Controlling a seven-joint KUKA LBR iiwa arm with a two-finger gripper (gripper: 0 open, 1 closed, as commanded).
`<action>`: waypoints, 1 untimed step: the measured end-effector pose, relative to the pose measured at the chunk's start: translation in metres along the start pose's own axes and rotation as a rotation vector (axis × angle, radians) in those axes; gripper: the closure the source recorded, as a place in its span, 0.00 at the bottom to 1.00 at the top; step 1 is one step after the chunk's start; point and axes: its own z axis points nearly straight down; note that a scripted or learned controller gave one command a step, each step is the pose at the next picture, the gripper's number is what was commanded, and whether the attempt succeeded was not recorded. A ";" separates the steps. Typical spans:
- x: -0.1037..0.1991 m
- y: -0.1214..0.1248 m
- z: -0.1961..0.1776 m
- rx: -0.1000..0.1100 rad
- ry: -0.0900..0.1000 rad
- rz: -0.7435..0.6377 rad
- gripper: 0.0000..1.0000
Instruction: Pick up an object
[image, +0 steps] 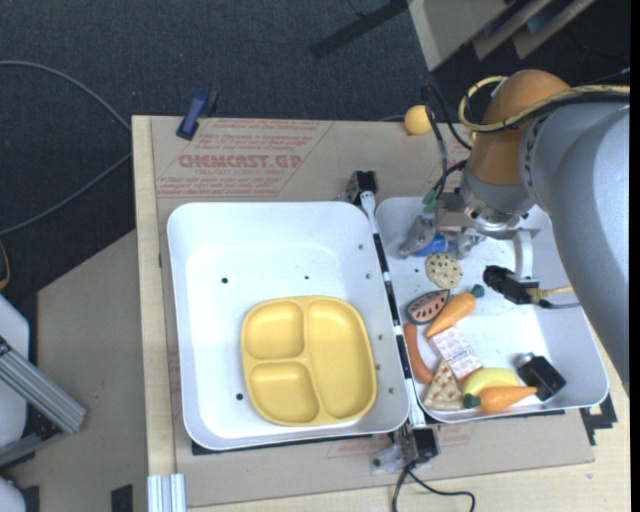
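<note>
Tool (462, 238) over right bin (592, 372) (beside cookie (442, 268)), near carrot (452, 313)

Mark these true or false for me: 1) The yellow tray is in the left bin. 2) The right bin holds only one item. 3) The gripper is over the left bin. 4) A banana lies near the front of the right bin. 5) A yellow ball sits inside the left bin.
1) True: the yellow tray lies in the left bin.
2) False: the right bin holds several items, among them a carrot and a cookie.
3) False: the gripper is over the back of the right bin.
4) True: the banana lies near its front edge.
5) False: the yellow ball sits on the bench, behind the bins.
</note>
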 end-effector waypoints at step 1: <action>-0.001 -0.063 -0.001 -0.028 0.000 -0.005 0.00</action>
